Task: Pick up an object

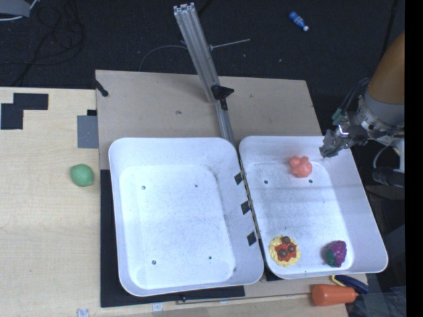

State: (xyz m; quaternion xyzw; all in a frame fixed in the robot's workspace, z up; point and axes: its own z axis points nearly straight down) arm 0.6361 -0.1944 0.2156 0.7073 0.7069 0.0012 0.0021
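The right white bin holds three small toys: a pink lumpy one near its far edge, a yellow and red one at the front, and a purple grape-like one at the front right. My gripper hangs over the bin's far right corner, to the right of the pink toy and apart from it. Nothing shows between its fingers.
The left white bin lies beside the right one. A green ball rests on the bench to its left. An orange carrot-like toy lies outside the right bin's front edge. A metal rail slants away behind the bins.
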